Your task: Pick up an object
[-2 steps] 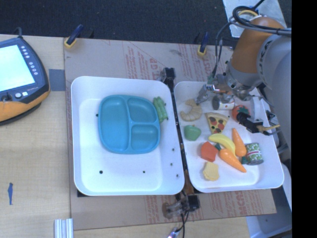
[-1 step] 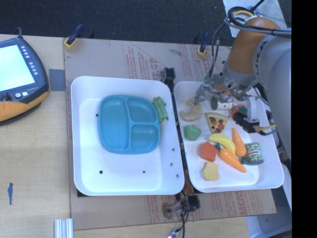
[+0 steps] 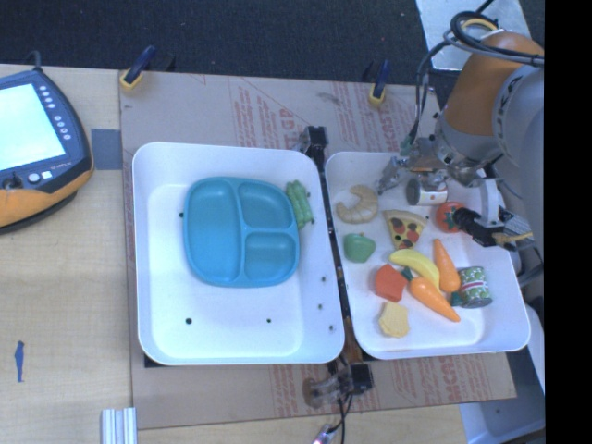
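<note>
My gripper (image 3: 412,183) hangs over the far end of the right bin (image 3: 499,340), open, with nothing between its fingers. Just below it lie a tan croissant (image 3: 358,206) and a pizza slice (image 3: 403,228). A red tomato (image 3: 449,215) sits to its right. Nearer the front are a green pepper (image 3: 359,246), a banana (image 3: 416,264), a red piece (image 3: 389,282), two carrots (image 3: 446,265) (image 3: 433,298), a yellow piece (image 3: 394,320) and a small patterned can (image 3: 474,287).
The left bin (image 3: 157,331) holds a blue divided plate (image 3: 243,231) and a green pod (image 3: 300,203) by its right wall. A tablet-like pendant (image 3: 37,146) lies at the far left of the bench. Clamps (image 3: 137,67) (image 3: 377,81) sit along the back edge.
</note>
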